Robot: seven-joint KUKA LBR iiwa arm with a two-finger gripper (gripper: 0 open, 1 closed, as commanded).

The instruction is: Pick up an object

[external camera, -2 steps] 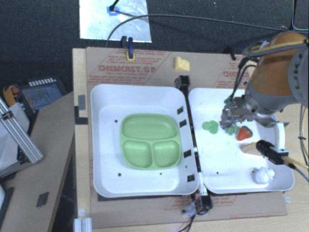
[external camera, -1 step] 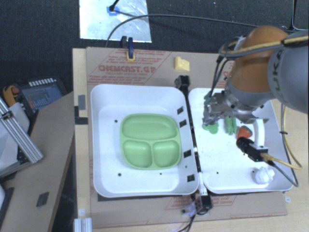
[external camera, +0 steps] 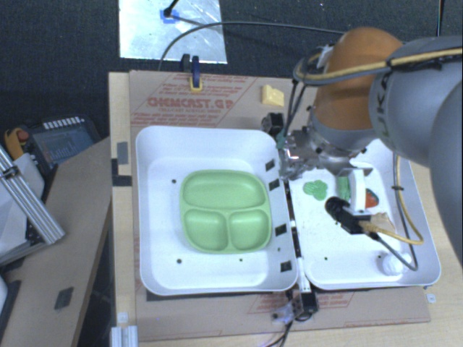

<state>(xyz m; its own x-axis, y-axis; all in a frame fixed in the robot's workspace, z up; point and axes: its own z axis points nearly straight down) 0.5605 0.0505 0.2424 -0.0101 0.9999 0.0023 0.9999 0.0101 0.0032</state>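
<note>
Dark carpet all round the bench; brown cardboard sheet (external camera: pixel 217 96) with red lettering under two white bins set side by side. Camera view, looking down at a slant.

Off the cardboard: shiny silver square (external camera: pixel 170 16) on the carpet at top, dark cable running across it. At far left, handheld controller with a screen (external camera: pixel 61 144) and a length of aluminium rail (external camera: pixel 29 204) on a lower tan surface.

On the cardboard beyond the bins: blue-and-yellow clamp (external camera: pixel 194 73) near the top edge, yellow block (external camera: pixel 273 95) to its right, apart from both bins.

Left bin (external camera: pixel 155 194): one pale green divided plate (external camera: pixel 224 210), lying flat, roughly centred. One long compartment on the far side, two smaller ones on the near side.

Right bin (external camera: pixel 347 259): small things gathered in the far half, partly hidden by the arm. Green round piece (external camera: pixel 315 189) flat on the floor near the dividing wall. Green oblong piece (external camera: pixel 343 188) just beside it to the right. Red piece (external camera: pixel 371 198) further right, shape unclear. White round piece (external camera: pixel 391 264) alone near the front right corner, well apart from the rest.

Arm (external camera: pixel 419 100) in from the right, grey, with orange band (external camera: pixel 354 71), bulk over the far half of the right bin. Gripper (external camera: pixel 291 159) low over the far end of the wall between the bins, up and left of the green round piece, not seen touching it. Spread or closed: not discernible from this angle. Not seen gripping any piece.
</note>
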